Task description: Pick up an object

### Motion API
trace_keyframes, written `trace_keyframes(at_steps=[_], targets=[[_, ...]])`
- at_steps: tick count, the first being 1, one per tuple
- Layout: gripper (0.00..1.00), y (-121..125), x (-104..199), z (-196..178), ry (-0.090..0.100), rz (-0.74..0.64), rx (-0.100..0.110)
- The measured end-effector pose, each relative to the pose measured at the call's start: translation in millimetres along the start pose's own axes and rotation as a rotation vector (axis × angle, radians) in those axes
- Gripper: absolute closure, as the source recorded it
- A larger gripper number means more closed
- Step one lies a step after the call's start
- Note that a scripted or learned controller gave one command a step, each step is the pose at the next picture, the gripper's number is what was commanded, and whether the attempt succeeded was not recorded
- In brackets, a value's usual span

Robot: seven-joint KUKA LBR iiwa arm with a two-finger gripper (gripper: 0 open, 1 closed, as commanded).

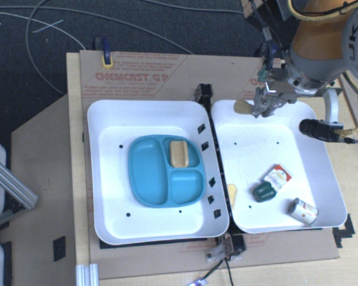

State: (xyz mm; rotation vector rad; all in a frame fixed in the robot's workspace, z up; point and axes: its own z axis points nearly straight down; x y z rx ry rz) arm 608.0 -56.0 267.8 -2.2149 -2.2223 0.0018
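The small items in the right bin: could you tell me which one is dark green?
The dark green object near the bin's middle, touching the red-and-white packet. The other loose item, a silver can, lies apart near the front right corner.

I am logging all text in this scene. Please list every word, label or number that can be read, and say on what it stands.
"CHEMCAST GP": large red print on the brown protective sheet under the bins, above the left bin.
Smaller red lines above and below it: too blurred to read.
Red and white packet in the right bin: print too small to read.
Small can: label unreadable.
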Motion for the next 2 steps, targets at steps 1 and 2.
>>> trace_keyframes(at_steps=[1,2], targets=[[1.00,-4,49,15,0.000,-0.001,0.000],[1.00,-12,109,22,0.001,-0.003,0.000]])
